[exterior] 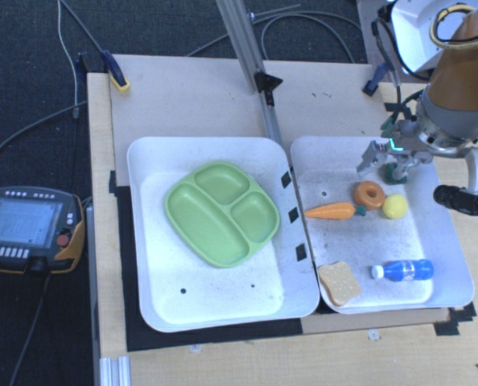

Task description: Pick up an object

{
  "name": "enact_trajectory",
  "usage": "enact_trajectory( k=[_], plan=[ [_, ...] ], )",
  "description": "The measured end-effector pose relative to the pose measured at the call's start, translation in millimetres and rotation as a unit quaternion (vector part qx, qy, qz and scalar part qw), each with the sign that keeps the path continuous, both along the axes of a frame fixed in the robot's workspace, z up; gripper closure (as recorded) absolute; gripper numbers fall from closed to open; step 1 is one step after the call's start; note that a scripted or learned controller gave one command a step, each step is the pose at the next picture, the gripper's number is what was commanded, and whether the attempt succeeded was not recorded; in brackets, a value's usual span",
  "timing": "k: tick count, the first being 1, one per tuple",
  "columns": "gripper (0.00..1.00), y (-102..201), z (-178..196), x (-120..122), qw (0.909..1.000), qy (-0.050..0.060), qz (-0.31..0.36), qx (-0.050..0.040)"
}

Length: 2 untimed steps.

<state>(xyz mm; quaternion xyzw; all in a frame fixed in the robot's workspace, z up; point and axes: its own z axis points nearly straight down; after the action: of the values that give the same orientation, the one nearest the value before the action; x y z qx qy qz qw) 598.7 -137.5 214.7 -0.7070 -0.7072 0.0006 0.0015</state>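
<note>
I judge nothing picked yet: my gripper (392,161) hangs over the far edge of the right bin (444,288), and I cannot tell its state. No object is lifted; choosing and grasping remain. In that bin the doughnut (369,195), lemon (395,207) and carrot (330,211) lie mid-bin, the bottle (403,270) and bread slice (339,283) by its near edge. The left bin (154,296) holds a green divided plate (221,212).

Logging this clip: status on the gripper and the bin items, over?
Gripper above right bin's far edge, nothing seen held. Doughnut, lemon, carrot just below it. Bottle, bread near front.
</note>
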Motion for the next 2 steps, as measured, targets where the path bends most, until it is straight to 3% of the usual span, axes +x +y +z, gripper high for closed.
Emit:
enact_trajectory(
  k=[1,2],
  plan=[
    [0.0,0.0,1.0,0.6,1.0,-0.001,0.0,-0.0002],
    [0.0,-5.8,-47.4,-7.2,1.0,0.002,-0.001,0.0003]
  ],
)
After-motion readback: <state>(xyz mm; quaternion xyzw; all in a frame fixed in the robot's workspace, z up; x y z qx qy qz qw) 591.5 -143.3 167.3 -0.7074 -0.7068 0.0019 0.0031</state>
